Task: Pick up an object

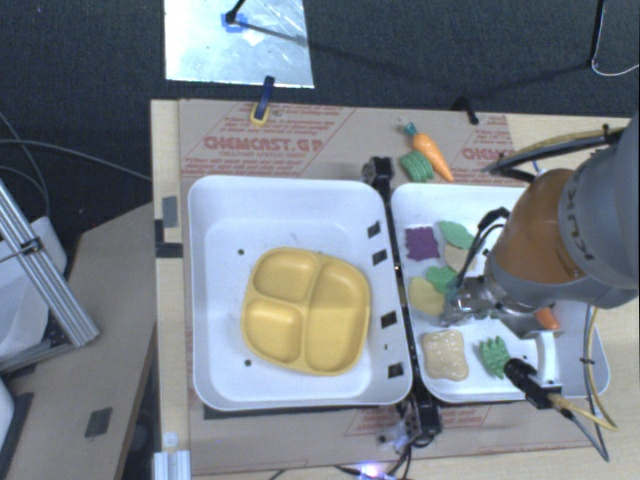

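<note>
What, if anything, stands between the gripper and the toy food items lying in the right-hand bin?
Nothing visible does. The gripper is already low inside the right bin, right beside the yellow piece and green piece, with the beige slice just below it. No other object separates them.

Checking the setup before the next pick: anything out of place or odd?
One thing: a toy carrot lies on the board beyond the right bin, outside both bins. The yellow tray sits slightly askew in the left bin. Nothing looks spilled or damaged.
</note>
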Controlling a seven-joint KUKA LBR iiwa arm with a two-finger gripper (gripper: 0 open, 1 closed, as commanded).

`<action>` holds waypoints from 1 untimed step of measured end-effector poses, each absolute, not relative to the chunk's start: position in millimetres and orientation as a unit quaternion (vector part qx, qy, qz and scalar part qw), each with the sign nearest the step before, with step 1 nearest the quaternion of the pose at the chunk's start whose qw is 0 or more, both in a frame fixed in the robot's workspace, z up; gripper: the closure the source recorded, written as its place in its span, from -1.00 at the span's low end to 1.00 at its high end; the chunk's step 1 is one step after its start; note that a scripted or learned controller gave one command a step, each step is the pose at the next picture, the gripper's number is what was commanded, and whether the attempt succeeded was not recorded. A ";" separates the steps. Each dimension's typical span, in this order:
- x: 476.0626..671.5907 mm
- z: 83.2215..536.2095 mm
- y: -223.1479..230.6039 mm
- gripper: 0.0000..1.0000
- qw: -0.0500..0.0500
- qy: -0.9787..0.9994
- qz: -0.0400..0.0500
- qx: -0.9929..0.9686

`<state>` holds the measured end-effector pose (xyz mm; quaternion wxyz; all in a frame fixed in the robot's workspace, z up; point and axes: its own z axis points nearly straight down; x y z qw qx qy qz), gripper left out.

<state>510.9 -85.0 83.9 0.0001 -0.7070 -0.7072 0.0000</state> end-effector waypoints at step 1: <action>511.7 94.8 -84.8 1.00 0.000 -0.707 -0.001 -0.707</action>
